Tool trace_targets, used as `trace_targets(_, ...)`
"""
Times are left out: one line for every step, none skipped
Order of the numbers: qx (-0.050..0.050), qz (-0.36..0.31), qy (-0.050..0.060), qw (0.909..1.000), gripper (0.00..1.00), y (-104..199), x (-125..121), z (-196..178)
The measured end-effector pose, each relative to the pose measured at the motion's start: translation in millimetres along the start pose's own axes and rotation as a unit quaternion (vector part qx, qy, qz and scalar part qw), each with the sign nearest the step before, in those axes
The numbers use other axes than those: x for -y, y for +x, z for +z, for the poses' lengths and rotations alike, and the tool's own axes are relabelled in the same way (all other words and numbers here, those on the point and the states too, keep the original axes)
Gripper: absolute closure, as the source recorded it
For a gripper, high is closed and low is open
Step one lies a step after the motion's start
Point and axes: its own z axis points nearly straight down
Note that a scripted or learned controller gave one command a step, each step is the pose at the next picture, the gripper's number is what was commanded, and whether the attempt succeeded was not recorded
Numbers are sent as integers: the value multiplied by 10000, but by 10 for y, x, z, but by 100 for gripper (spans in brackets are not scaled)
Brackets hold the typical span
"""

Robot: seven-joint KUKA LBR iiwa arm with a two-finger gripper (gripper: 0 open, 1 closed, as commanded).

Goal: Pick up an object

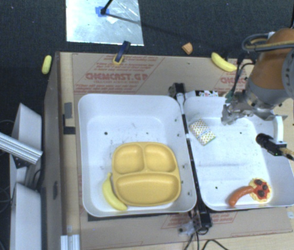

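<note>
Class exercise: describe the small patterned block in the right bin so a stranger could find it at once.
Start at the right bin, the one the grey arm reaches into. Look along its left wall, in the upper half: the patterned block lies there, tilted. It alone is pale and chequered, unlike the orange sausage and pizza slice at the bin's bottom edge.

Brown cardboard sheet (110, 74) beneath the two white bins: red printed lettering reading approximately "CHEMCAST GP", set beside red diagonal stripes, along the far edge behind the left bin (92, 139); a second red print on the same sheet near the far right corner, partly hidden by the arm and illegible; a further red fragment at the near edge, too small to read.
</note>
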Motion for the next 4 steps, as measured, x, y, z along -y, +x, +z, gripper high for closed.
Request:
trace_targets(-1,3,28,10000,100,-241,-365,222)
trace_targets(-5,-2,18,10000,100,143,-74,-134)
trace_targets(-12,-2,24,10000,100,792,-32,-299)
trace_targets(2,14,32,10000,100,348,144,-296)
